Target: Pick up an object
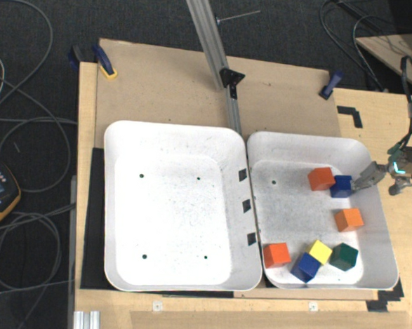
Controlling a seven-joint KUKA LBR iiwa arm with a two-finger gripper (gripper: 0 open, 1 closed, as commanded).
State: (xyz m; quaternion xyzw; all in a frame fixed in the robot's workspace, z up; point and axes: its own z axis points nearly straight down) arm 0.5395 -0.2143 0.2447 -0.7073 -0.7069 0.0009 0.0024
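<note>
- Reaching in from the 3 o'clock edge of the view, the arm shows little more than its tip: a dark wrist cluster with a small green light just outside the right bin, and a grey pincer slanting from it down toward 8 o'clock over that bin's rim.
- Whether the pincer is parted or closed cannot be told at this size; nothing is visibly gripped by it.
- Its tip lies just beside a small blue cube, on that cube's 2 o'clock side; contact cannot be judged.
- An orange cube sits touching the blue cube at its 9 o'clock side.
- Another orange cube rests alone near the 3 o'clock wall of the right bin.
- Along the bin's 6 o'clock edge lie a third orange cube, a dark blue block, a yellow cube leaning against it, and a green cube.
- The left bin sits beside the right one on the wooden surface.
- A metal pole runs from 12 o'clock down to the seam between the bins.
</note>
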